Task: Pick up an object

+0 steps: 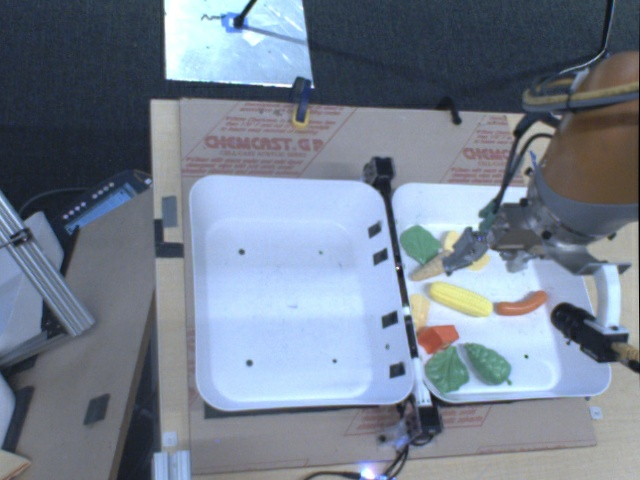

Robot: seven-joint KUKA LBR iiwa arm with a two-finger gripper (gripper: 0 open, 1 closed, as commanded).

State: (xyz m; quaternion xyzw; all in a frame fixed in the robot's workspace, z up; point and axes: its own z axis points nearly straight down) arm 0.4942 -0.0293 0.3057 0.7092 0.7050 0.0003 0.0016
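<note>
The right bin [560,373] holds several toy foods: a green leafy piece [419,241], a yellow corn cob [460,299], an orange-red sausage [521,304], a red block [438,337], a pale yellow wedge [418,311] and two green leaves [470,364]. My gripper [466,252] hangs over the bin's upper middle, above small yellow pieces [432,267] beside the green leafy piece. I see nothing clearly between its tips.
The left bin [290,288] lies beside the right one, with black clips [384,257] along the shared divider. The arm's grey and orange body [595,158] covers the right bin's upper right. A silver sheet [236,28] lies beyond the bench.
</note>
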